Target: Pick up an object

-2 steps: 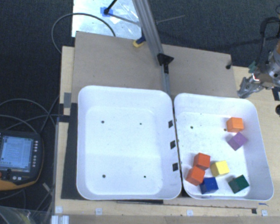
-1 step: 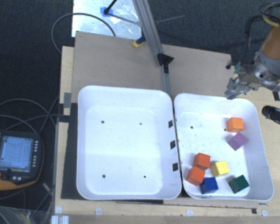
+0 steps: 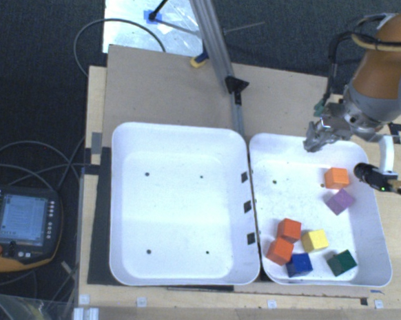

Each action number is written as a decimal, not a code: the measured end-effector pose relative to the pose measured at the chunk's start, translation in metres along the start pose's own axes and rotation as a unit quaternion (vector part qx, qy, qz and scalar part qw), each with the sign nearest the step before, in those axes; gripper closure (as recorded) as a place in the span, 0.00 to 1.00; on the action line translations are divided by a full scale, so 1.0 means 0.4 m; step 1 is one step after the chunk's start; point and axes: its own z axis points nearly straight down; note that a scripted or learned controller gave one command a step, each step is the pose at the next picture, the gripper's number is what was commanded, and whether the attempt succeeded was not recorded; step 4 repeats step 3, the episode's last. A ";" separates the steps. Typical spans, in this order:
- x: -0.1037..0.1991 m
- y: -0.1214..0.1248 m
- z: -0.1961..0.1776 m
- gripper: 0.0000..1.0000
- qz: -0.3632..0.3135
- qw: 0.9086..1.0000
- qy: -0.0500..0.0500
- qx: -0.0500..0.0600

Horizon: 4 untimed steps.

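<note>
Honestly, barely started. Two-finger metal gripper (image 3: 317, 142) hanging over the back edge of the right shallow white plastic bin (image 3: 384, 263), nothing visible between its tips; can't tell from this angle how it's set. Nearest to it: small orange cube (image 3: 336, 177), with a pale purple cube (image 3: 340, 200) just beside. Further toward the front: two more orange-red blocks (image 3: 285, 240), a yellow cube (image 3: 315, 240), a blue one (image 3: 299, 264), a dark green one (image 3: 342, 261). All resting on the bin floor. Left to do: pick a target, descend, grasp, lift.
</note>
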 end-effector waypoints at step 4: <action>0.391 -0.161 -0.010 1.00 -0.001 1.000 0.001 0.000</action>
